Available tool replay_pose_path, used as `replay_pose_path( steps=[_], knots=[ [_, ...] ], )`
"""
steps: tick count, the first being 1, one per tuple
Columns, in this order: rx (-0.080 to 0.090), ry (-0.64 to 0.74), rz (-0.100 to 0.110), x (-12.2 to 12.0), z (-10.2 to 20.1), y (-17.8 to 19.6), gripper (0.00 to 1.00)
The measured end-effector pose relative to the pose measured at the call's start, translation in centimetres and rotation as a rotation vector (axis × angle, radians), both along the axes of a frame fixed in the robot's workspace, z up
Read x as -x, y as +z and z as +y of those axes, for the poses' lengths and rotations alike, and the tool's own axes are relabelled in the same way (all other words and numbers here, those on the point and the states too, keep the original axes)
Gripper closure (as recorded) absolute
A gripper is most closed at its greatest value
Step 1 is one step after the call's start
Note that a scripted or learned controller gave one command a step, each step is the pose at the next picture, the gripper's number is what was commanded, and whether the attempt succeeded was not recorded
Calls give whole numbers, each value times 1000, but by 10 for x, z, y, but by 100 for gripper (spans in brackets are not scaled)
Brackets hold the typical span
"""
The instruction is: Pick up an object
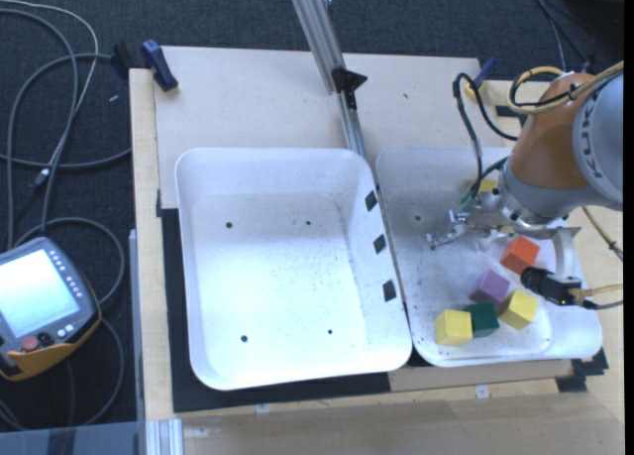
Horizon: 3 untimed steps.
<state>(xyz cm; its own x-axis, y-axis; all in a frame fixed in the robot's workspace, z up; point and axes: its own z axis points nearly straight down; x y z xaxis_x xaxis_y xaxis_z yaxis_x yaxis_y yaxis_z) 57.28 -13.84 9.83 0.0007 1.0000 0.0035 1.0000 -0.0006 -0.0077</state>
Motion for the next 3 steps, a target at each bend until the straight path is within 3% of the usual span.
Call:
replay_pose_path(
  steps=[1,2,3],
  knots=[
    [3,-1,-7,2,-18,1,0],
    [0,5,-6,-5,22,1,0],
    [2,0,4,-70,-9,1,0]
  ],
)
